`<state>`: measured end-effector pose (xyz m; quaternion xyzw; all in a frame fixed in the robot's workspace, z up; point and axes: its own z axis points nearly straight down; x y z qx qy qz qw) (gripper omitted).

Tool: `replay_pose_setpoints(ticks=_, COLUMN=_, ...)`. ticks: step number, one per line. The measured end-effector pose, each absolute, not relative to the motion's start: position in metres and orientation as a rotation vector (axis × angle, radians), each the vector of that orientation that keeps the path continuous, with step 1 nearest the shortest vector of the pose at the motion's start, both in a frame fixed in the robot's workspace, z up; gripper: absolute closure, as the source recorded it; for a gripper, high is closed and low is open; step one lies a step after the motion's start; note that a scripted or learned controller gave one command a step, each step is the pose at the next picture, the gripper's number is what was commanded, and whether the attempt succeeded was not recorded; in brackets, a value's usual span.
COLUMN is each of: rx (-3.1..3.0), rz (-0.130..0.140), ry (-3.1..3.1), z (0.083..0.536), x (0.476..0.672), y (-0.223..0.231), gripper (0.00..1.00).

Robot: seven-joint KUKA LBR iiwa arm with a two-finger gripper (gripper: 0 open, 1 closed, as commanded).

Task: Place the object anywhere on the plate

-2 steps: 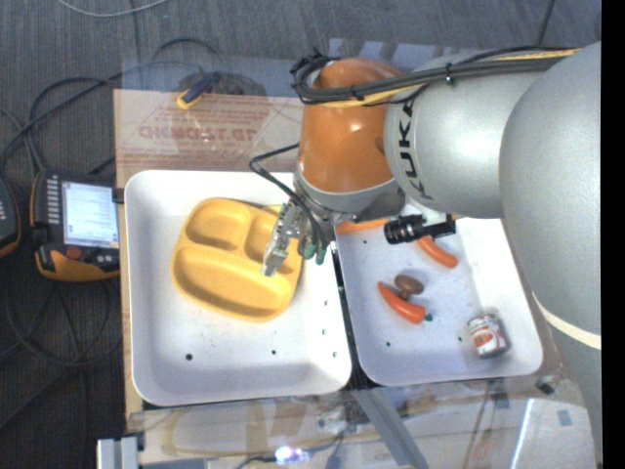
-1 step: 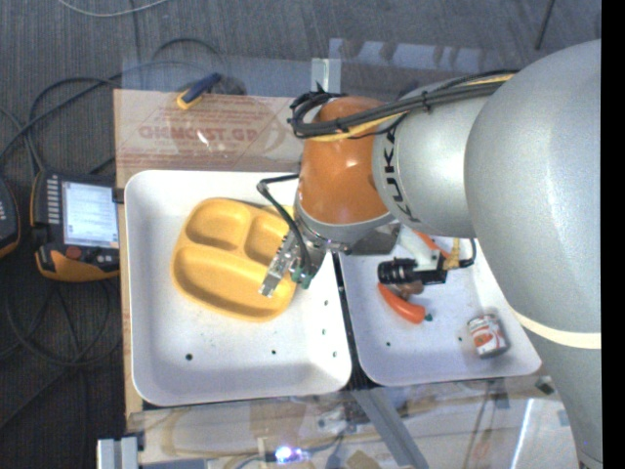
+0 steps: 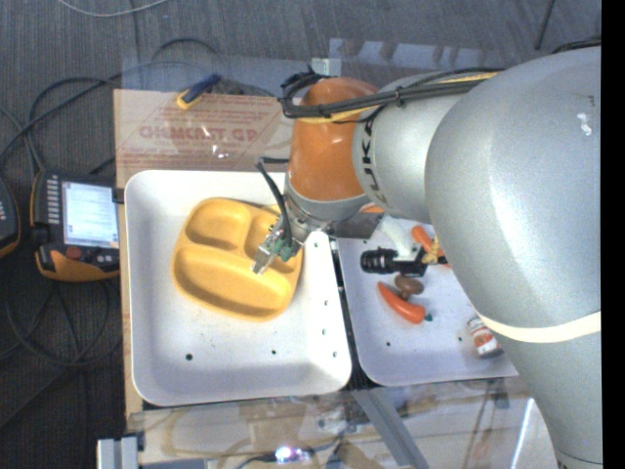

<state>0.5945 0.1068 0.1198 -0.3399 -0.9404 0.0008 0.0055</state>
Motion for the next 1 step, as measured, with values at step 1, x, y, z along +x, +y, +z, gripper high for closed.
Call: replay_pose_setpoints(ticks=1, rx=-1.067, rz=0.001, ry=-2.947, z=0.1204, x=0.5955, y=0.1060, gripper=0.00)
